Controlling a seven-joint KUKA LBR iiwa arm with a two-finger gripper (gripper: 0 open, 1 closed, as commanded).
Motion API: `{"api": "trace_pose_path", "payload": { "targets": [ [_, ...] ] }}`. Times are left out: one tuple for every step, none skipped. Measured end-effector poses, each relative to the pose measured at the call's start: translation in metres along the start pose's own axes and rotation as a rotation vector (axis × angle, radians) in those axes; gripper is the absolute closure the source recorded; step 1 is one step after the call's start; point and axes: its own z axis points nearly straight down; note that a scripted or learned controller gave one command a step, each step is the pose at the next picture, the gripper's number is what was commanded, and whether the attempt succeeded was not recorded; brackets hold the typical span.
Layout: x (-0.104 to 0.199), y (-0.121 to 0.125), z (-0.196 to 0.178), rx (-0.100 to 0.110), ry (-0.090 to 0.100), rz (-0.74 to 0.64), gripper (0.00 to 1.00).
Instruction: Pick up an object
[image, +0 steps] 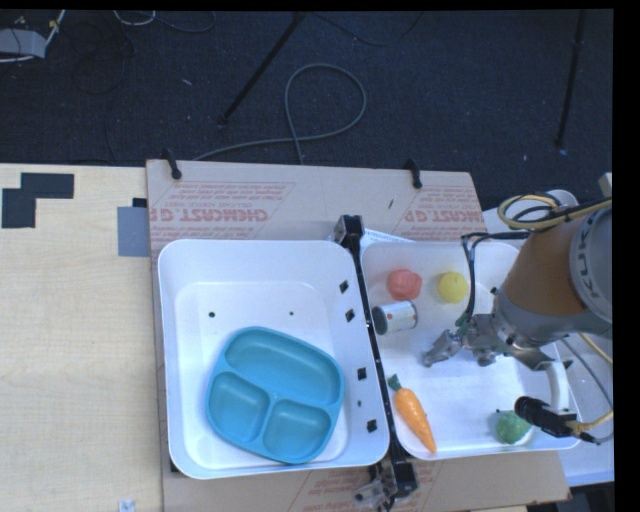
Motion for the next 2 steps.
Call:
{"api": "trace_pose_path", "payload": {
  "targets": [
    [-0.001, 0.001, -0.009, 0.002, 0.002, 0.004, 1.0],
    [-0.007, -0.008, -0.055, -0.003, -0.001, 0.004, 1.0]
  ]
}}
